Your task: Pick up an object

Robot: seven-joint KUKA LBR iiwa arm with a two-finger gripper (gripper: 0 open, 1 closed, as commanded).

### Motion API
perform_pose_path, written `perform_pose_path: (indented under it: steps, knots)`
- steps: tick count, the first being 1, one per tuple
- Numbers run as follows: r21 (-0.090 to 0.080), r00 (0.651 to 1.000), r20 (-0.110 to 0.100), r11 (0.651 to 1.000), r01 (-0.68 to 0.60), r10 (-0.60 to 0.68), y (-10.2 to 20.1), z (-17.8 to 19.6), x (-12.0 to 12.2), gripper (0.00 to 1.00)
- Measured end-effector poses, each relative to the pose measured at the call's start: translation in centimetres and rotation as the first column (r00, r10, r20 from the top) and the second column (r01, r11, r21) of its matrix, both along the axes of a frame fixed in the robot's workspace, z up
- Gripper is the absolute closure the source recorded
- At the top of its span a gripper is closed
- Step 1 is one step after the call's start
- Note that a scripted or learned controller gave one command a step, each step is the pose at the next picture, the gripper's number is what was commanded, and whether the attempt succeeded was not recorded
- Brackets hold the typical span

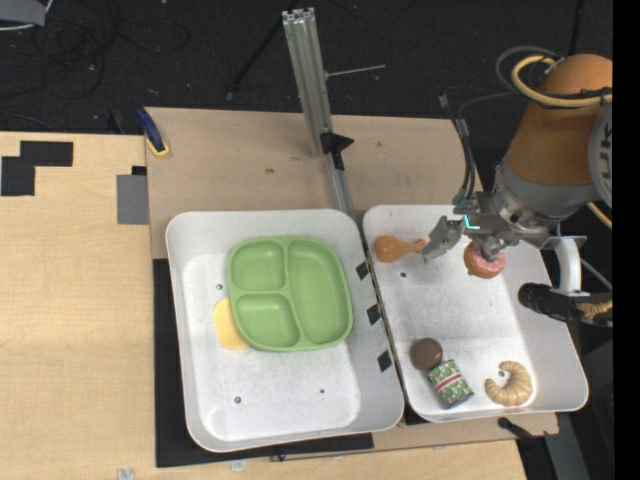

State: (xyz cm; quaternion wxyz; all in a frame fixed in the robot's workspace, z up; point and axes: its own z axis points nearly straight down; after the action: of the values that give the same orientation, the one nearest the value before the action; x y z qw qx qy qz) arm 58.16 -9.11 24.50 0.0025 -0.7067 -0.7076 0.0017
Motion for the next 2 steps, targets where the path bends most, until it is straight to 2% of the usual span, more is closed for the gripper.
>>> perform_pose_path:
  steps: [1,2]
  knots:
    - [0.000,1.000,0.002,1.000,0.000,0.000,0.0,0.1,0.1,0.00]
    - [0.000,1.000,-0.004,1.000,0.001,-0.001,0.1,-6.2,-0.6,0.00]
